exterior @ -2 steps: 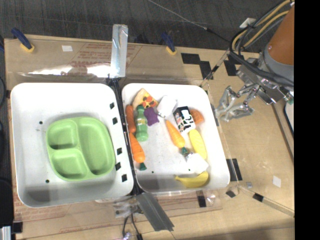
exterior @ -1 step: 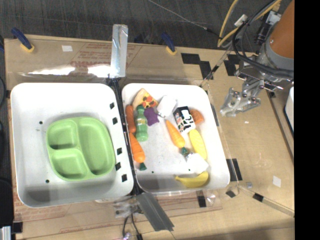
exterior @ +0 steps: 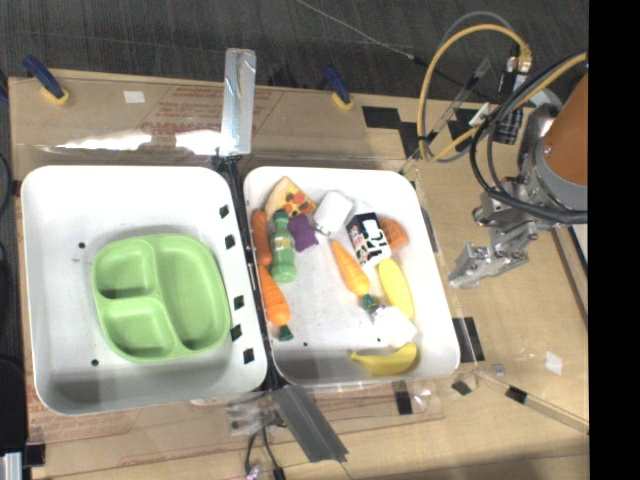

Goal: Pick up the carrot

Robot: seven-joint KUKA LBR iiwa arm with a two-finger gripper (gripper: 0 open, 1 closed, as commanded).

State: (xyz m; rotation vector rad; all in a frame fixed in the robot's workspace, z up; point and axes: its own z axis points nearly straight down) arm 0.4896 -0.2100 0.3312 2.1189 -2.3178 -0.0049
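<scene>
Two carrots lie in the right bin (exterior: 432, 268). One carrot (exterior: 275, 303), orange with a green tip, rests along the bin's left wall, pointing toward the near edge. The other carrot (exterior: 350, 266) lies in the middle, between a green bottle (exterior: 283, 253) and a black-and-white bottle (exterior: 367, 240). My gripper (exterior: 483, 265) hangs outside the bin, above the bench to the right of its right wall. It holds nothing, and it is well apart from both carrots.
The right bin also holds a pizza slice (exterior: 288, 198), a purple item (exterior: 303, 228), a white block (exterior: 333, 208), a yellow piece (exterior: 396, 286) and a banana (exterior: 385, 360). A green divided plate (exterior: 160, 293) sits in the left bin (exterior: 40, 218). Cables (exterior: 470, 78) loop behind the arm.
</scene>
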